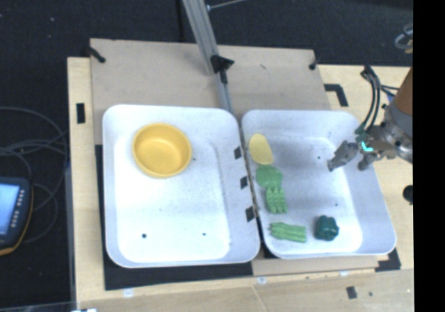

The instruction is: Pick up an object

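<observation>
Since the tool (345,156) hangs over the right bin's (368,231) upper right part w/ nothing between its fingers, the pick turns on which way the objects lie from it. Can't tell if the fingers are apart or together; they read as a grey blur. Nearest candidate by my eye is the dark green piece (326,228), at approx 6 o'clock from the tool, near the bin's lower right corner and clear of the rest. Others sit farther off along the bin's left wall: yellow piece (261,149) at approx 9 o'clock, green lumps (271,188) at approx 8, and a long green piece (288,233) at approx 7, long axis running roughly 9-to-3. Yellow bowl (162,150) is in the left bin (167,244), well apart, so prob not the target
</observation>
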{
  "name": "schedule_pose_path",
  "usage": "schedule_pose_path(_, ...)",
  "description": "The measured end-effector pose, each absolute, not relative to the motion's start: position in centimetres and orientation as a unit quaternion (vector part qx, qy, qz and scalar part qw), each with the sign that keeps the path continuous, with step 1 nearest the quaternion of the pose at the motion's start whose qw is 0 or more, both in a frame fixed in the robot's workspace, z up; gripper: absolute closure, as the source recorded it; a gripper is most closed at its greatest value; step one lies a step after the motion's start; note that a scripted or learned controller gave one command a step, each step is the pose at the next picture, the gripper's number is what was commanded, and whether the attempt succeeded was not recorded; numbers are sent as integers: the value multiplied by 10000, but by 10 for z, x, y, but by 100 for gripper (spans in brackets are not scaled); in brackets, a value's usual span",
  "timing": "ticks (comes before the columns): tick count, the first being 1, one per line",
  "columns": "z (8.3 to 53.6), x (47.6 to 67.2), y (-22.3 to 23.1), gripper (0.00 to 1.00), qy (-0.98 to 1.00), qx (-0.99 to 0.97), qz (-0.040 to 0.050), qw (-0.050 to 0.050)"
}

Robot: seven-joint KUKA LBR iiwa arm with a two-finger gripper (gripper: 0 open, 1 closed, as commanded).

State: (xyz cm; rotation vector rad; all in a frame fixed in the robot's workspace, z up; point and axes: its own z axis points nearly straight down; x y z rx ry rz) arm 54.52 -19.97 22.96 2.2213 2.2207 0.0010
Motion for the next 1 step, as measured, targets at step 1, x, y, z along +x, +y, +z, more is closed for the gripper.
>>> schedule_pose_path(1,230,545,-200,0,7070,7072,3,3)
